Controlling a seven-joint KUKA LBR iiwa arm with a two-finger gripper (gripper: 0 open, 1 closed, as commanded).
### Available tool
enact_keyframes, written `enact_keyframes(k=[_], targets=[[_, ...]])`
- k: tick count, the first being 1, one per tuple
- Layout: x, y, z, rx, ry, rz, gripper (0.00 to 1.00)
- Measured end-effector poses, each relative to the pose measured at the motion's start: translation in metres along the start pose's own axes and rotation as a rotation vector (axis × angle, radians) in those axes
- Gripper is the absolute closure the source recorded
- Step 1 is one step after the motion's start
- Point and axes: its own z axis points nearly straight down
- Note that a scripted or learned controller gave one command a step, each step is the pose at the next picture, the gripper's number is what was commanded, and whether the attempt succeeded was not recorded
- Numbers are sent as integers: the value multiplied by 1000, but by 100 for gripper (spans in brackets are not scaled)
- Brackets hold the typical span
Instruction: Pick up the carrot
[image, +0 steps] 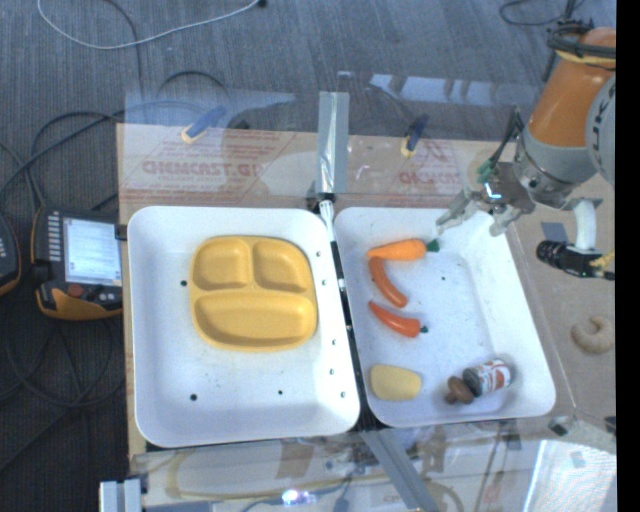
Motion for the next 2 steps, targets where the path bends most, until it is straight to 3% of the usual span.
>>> enact_keyframes(k=[1, 2], targets=[[-8, 24, 95, -6, -7, -42, 0], [41, 25, 124, -11, -18, -252, 0]])
